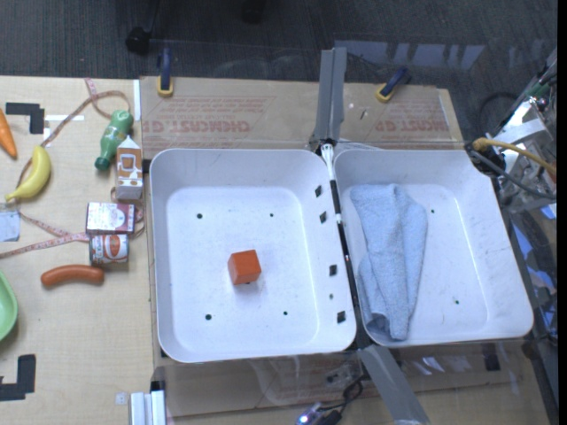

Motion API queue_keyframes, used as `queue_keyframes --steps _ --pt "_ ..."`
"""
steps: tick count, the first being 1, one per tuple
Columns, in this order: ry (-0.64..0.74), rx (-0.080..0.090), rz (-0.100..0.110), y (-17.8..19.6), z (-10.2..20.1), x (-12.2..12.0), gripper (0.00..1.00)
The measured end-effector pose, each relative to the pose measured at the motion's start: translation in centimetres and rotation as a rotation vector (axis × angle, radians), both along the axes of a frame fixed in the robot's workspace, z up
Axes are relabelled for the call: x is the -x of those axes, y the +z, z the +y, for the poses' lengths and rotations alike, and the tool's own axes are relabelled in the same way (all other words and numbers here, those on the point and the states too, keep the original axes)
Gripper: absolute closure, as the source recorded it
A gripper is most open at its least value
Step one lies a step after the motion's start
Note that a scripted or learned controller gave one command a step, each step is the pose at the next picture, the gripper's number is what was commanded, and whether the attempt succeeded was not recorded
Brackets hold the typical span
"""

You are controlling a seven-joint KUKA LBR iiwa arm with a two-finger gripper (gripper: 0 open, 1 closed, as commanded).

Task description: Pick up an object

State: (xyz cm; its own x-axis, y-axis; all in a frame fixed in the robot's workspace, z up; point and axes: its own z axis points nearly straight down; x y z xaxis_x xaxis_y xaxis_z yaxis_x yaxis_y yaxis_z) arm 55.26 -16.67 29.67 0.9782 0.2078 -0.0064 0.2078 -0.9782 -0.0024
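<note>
An orange cube (244, 266) sits alone on the floor of the left white bin (177, 171), a little below the bin's centre, toward six o'clock, apart from every wall. At three o'clock from the cube, across the divider, the right white bin (483, 237) holds a crumpled grey-blue towel (390, 255) lying lengthwise from twelve to six o'clock along its left half. Both bins rest on a brown cardboard sheet (239, 113). At nine o'clock from the left bin, a wooden table (62, 326) carries play food: a banana (31, 175), a carrot (7, 135), a green bottle (113, 135), a small milk carton (128, 171), a can (109, 249) and a sausage (73, 276). A tangle of cables and metal parts (523, 149) crowds the scene at three o'clock, past the right bin; whether the gripper's fingers are released or clenched cannot be told.
</note>
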Motion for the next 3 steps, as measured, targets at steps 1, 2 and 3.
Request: queue_keyframes --steps 1,2,3 --pt "-0.005 0.001 -0.001 -0.7 7.6 -0.7 1.00" --pt "-0.011 0.001 -0.001 -2.7 3.9 -0.4 1.00" --pt "-0.007 0.001 -0.002 -7.4 -0.4 -4.3 1.00"
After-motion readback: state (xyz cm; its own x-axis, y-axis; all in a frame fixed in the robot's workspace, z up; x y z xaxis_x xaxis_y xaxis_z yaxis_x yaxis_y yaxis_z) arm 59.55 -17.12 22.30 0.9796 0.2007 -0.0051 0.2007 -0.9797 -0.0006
